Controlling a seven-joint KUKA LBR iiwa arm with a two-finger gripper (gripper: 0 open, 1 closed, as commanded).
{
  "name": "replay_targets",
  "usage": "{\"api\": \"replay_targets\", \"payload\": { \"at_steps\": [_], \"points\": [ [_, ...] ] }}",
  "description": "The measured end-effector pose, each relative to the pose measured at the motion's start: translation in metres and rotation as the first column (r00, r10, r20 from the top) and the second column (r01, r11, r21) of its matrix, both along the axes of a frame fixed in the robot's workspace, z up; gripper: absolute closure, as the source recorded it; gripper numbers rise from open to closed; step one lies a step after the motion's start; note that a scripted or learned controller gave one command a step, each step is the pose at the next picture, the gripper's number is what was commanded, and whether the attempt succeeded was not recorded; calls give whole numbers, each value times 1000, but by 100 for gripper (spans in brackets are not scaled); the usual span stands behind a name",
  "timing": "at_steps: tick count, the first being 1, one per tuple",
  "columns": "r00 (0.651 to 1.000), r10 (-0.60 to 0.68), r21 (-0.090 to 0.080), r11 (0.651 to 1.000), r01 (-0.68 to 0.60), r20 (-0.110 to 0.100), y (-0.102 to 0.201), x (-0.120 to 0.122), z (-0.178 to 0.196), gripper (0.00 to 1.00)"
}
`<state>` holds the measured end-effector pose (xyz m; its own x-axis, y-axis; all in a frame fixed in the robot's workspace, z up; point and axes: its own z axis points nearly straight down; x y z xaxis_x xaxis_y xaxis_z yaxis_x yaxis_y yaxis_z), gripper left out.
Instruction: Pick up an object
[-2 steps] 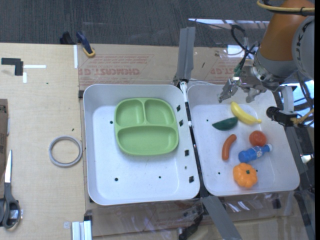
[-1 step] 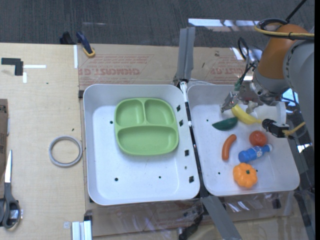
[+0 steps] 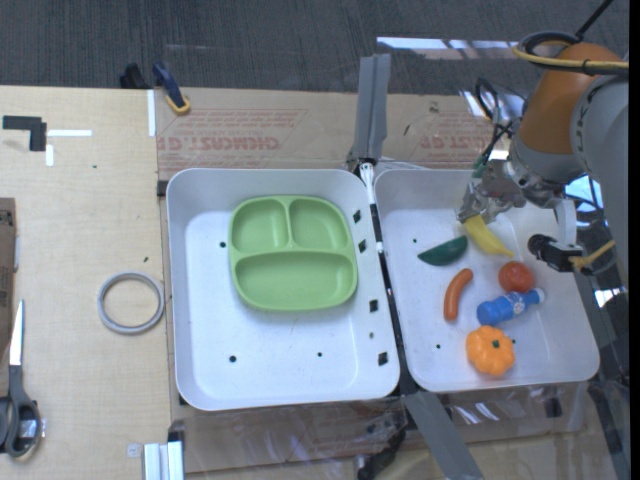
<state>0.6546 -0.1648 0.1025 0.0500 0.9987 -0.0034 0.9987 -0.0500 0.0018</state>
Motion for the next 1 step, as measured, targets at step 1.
{"api": "replay_targets", "payload": {
  "at_steps": [1],
  "points": [
    [966, 259, 3, 966, -259, -2, 68, -56, 131, 100]
  ]
}}
